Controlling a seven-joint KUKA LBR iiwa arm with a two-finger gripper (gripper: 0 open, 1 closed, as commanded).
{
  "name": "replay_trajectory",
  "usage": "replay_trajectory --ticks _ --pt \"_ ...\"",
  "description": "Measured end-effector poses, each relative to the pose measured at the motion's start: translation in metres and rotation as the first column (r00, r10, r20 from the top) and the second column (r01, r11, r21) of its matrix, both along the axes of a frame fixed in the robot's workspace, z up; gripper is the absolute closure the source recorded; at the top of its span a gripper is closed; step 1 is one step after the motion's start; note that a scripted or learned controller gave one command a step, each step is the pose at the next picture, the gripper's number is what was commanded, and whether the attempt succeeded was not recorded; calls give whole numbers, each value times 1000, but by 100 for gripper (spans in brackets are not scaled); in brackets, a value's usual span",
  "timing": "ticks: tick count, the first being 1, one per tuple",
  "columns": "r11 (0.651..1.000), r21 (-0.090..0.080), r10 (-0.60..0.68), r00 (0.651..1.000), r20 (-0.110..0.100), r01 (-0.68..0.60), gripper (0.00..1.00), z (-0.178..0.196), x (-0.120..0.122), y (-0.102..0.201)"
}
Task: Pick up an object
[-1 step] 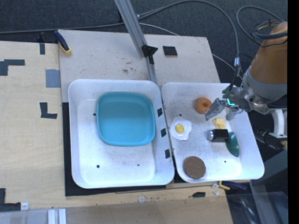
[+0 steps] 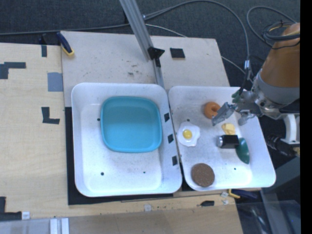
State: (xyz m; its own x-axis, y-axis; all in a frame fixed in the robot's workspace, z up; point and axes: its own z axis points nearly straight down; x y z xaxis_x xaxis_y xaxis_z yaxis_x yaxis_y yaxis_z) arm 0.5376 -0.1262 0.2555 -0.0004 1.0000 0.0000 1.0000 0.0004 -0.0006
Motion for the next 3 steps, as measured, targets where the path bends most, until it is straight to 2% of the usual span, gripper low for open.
replay_trajectory --ticks 2,3 --pt "1000 1 0 1000 -6 0 0 -124 -2 -6" --pt "1000 0 0 1000 1 0 0 -167 -2 -5"
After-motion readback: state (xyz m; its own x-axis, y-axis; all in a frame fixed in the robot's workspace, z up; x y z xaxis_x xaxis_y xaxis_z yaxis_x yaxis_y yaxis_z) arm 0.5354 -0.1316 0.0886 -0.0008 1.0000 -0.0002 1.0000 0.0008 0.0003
